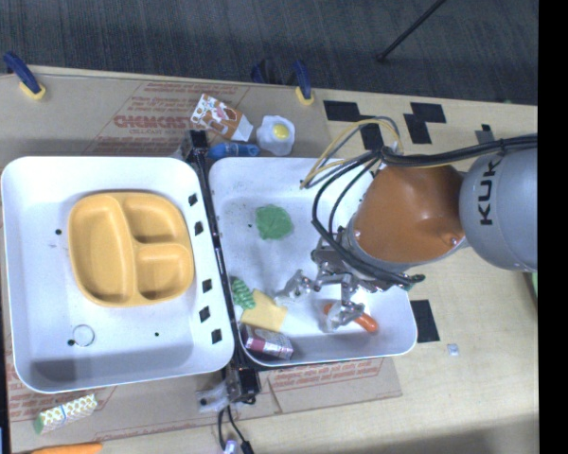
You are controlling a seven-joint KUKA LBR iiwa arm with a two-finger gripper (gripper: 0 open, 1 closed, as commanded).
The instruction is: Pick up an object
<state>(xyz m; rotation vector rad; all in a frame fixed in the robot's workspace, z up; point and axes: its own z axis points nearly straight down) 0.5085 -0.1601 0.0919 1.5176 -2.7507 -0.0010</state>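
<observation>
My gripper (319, 301) hangs low in the right bin (235, 189), near its front wall, below the orange wrist. Its metal fingers stand spread apart with bare bin floor between them, so it is open. A small orange item (363, 323) lies just right of the nearer finger, touching or almost touching it. A yellow wedge (263, 312) and a small green-and-yellow piece (241, 297) lie to the gripper's left. A dark red can (268, 347) rests at the bin's front left corner. A green lump (274, 221) sits farther back.
The left bin (19, 253) holds a yellow divided tray (131, 246) and a small clear ring (82, 334). Behind the bins lie a snack packet (213, 114), a blue item (232, 148) and a white-and-yellow item (276, 133). Cables loop over the right bin's back.
</observation>
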